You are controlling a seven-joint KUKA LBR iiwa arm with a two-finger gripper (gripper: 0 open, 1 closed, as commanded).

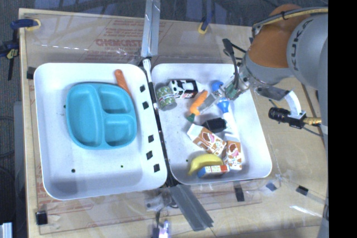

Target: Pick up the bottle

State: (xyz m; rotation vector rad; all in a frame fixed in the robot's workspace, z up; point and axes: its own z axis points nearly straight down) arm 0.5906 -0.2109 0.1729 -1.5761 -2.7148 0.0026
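Jaws (233, 90) over right bin (255, 120), beside bottle (218, 98); labels unreadable.

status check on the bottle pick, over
Gripper low in right bin, over the clutter. Bottle lying flat just left of it, not gripped. Black block and blue-white item crowd it.
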